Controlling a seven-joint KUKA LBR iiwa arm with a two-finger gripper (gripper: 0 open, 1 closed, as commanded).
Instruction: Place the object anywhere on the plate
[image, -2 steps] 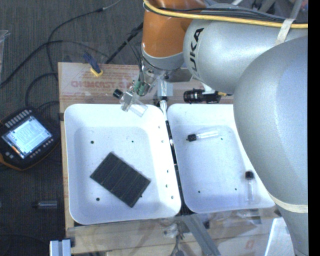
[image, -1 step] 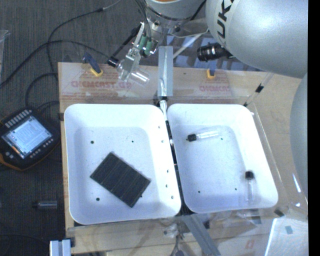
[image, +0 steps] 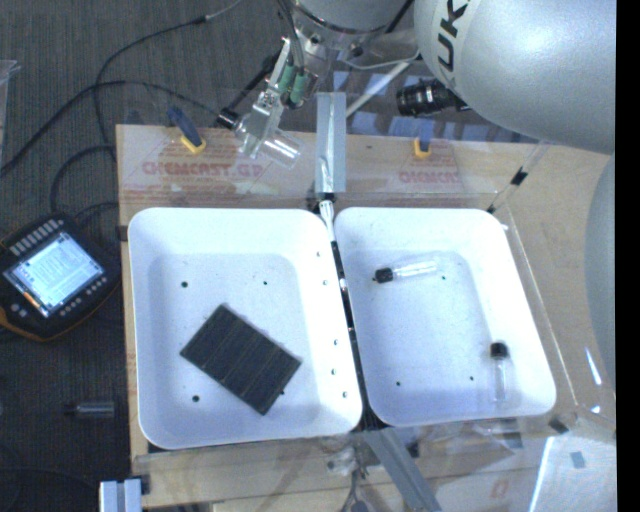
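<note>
The pincer (image: 268, 128), hovering beyond the left bin's (image: 150, 300) far rim, seemingly grips a clear tube (image: 282, 148); the dark plate (image: 241, 358) lies nearward below.

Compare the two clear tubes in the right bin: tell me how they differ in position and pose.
The upper tube lies near the bin's middle-back, running nearly left to right with its black cap at the left end. The lower tube lies against the right bin's right wall near the front corner, running front to back with its black cap at the far end. Both are clear, black-capped, lying flat and similar in size.
</note>
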